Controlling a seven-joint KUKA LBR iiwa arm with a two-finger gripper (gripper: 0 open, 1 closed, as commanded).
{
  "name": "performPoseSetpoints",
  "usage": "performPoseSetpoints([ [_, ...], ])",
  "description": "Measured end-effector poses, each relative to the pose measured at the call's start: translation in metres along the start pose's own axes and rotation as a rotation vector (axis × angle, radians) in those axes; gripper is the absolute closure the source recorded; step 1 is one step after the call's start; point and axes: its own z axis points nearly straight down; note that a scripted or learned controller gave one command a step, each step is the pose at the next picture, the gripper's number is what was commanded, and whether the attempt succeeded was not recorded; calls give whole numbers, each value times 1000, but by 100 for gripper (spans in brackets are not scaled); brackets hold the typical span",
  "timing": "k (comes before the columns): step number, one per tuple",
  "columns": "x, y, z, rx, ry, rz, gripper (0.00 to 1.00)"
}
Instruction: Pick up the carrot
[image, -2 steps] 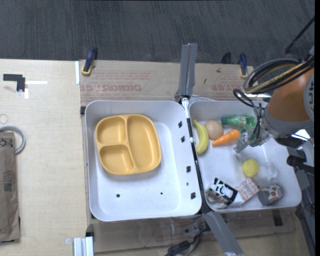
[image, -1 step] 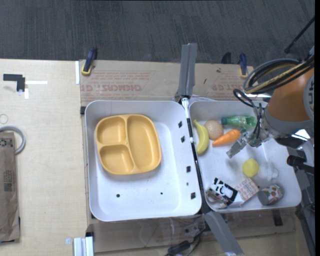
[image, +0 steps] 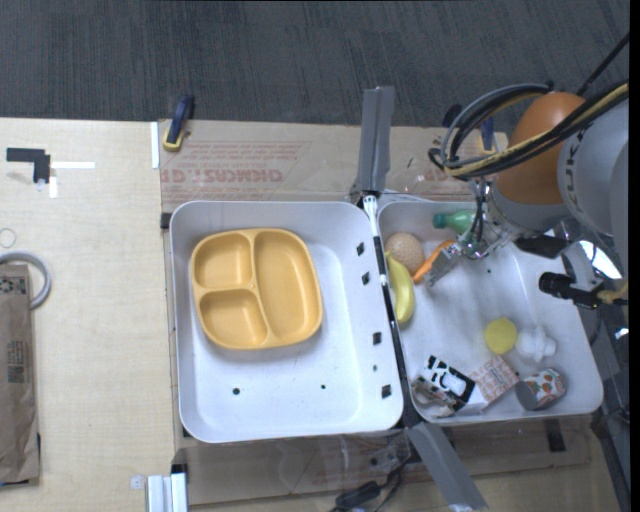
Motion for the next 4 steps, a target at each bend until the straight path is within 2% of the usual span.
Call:
performPoseSetpoints([
  [1, 10, 31, -59, -6, -5, -217, 0],
  [2, 31, -28, -2, -6, -4, -290, 0],
  [3, 29, -29, -12, -8, -8, -285, 100],
  [4, 47, -11, -194, -6, -5, -447, 100],
])
